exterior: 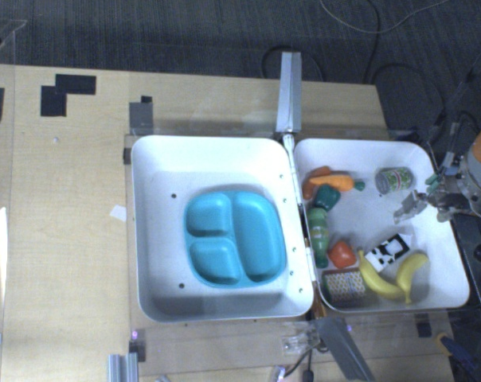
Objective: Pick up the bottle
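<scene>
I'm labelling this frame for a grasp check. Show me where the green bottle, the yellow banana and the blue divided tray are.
Green bottle (318, 231), camera view, middle of its body.
Yellow banana (393, 278), camera view, its curved middle.
Blue divided tray (256, 233), camera view, floor of its largest compartment.
</scene>
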Controlling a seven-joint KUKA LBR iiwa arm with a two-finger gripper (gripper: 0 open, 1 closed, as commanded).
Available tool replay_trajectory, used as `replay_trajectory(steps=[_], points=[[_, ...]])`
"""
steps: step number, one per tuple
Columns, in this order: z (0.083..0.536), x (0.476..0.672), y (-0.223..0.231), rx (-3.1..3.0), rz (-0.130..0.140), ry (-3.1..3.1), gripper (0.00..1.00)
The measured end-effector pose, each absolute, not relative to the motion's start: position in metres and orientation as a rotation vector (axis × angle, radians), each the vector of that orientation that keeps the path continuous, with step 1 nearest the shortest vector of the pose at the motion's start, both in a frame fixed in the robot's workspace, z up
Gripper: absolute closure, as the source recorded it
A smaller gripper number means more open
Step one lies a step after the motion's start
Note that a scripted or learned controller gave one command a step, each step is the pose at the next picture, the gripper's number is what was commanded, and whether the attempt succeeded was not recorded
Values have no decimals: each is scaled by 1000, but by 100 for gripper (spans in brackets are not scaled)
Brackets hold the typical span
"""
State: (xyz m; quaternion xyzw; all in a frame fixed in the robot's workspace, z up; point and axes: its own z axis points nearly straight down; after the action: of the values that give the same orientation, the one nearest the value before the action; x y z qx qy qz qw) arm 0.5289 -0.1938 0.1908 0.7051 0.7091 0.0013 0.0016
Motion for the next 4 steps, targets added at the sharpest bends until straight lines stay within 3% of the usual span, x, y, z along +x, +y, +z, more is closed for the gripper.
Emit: replay_trajectory(steps=[1, 2, 3, 4], points=[[104, 523, -163, 2278, 3, 2161, 0], [92, 549, -89, 2409, 14, 1986, 0], [88, 651, -101, 2345, -4, 2090, 0], [100, 654, -99, 2332, 5, 2095, 100]])
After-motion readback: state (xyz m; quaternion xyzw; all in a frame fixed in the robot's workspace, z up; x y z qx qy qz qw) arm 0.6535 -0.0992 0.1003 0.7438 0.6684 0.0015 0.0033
